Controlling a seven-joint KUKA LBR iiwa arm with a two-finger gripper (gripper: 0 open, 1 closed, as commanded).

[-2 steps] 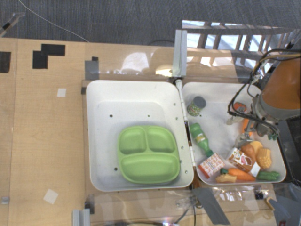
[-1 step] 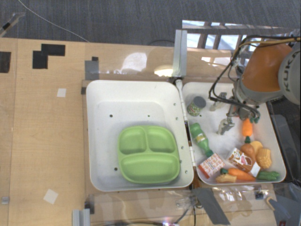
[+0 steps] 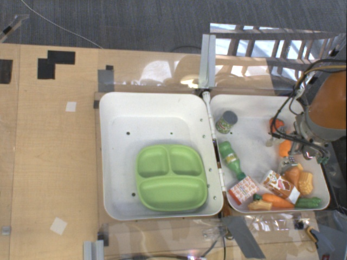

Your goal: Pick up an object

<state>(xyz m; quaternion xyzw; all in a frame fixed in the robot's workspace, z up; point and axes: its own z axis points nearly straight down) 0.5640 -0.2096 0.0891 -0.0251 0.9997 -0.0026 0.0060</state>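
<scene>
Nearest you, along the near wall of the right-hand bin, lies a crowded row of toy food: a red-and-white patterned box, an orange carrot, a green pepper or cucumber, a snack packet and a yellow corn cob. The claw hangs over the right side of this bin, below the orange wrist band. You cannot tell whether it is spread or closed; cables and its own body hide it. An orange piece sits just beside it, and the corn cob and packet lie toward you from it. A green bottle lies well to its left, long axis slanting toward the near right. The left-hand bin holds a green divided plate. The nearest pick looks to be directly below or just toward you.
</scene>
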